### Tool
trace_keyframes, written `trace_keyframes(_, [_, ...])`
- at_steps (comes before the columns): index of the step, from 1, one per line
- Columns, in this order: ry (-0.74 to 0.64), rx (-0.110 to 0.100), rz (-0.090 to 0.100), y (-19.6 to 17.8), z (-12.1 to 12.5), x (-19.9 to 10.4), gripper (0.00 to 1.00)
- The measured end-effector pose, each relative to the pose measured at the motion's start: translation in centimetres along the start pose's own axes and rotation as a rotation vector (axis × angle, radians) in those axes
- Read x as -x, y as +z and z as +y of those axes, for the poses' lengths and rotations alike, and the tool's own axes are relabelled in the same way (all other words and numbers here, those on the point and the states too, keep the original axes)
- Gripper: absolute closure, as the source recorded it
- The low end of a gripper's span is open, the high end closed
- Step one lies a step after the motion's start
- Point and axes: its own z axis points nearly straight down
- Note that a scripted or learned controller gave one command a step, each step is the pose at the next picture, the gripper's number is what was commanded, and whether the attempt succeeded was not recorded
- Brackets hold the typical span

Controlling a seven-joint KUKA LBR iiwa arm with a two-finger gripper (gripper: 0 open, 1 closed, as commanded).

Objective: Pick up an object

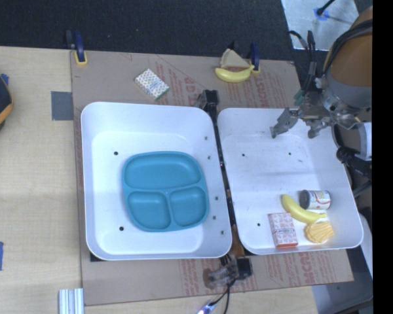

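In the left bin (92, 175) you have a blue divided plate (164, 190) sitting near the middle. In the right bin (262, 175), look to its near right corner: a small red box (283, 229), a banana (297, 209), a can (315, 199) and a yellow crinkled piece (319, 231) (all bunched together). The gripper (295, 126) hangs spread and unladen above that bin's far edge.
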Motion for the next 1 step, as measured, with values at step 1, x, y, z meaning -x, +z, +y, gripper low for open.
trace_keyframes(1, [0.000, 0.000, -0.002, 2.28, -5.64, 2.95, 0.00])
